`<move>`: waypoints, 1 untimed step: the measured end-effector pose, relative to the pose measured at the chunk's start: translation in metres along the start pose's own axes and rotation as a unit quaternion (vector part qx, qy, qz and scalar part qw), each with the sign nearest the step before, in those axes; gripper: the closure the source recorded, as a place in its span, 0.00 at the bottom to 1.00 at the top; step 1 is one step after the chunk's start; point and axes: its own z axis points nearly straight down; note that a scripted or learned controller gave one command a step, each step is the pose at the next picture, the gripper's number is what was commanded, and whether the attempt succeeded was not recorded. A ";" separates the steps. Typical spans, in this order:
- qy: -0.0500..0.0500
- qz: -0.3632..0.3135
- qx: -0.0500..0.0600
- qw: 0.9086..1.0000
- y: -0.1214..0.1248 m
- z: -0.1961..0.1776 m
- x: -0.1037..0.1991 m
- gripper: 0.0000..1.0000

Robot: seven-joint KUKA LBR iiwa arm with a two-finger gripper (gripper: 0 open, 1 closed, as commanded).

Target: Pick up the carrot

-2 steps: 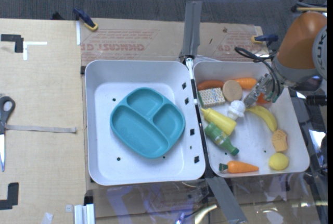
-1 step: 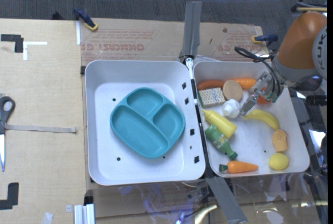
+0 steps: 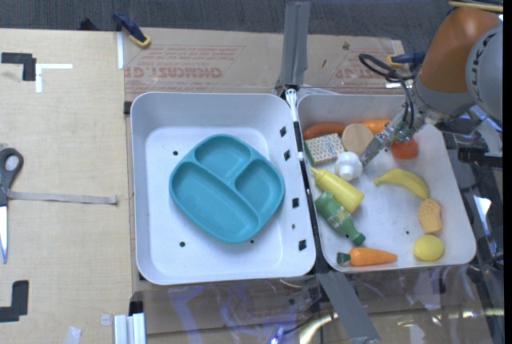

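The carrot (image 3: 373, 257), orange with a green stub at its left end, lies flat along the front wall of the right bin (image 3: 448, 174). My gripper (image 3: 370, 152) hangs over the back half of that bin, slanting down and left from the orange-banded wrist (image 3: 448, 54). Its tip is beside a white round object (image 3: 348, 166) and over a tan disc (image 3: 357, 138). The carrot lies well forward of the gripper, apart from it, with nothing covering it.
The right bin also holds a banana (image 3: 404, 181), a lemon (image 3: 429, 248), a yellow bottle (image 3: 339, 187), a green bottle (image 3: 339, 218), a red tomato (image 3: 406, 148) and an orange-red piece (image 3: 322, 129). A blue divided plate (image 3: 228, 187) lies in the left bin (image 3: 152, 238).
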 end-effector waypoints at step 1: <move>-0.011 -0.001 -0.006 1.000 0.002 -0.013 -0.004 1.00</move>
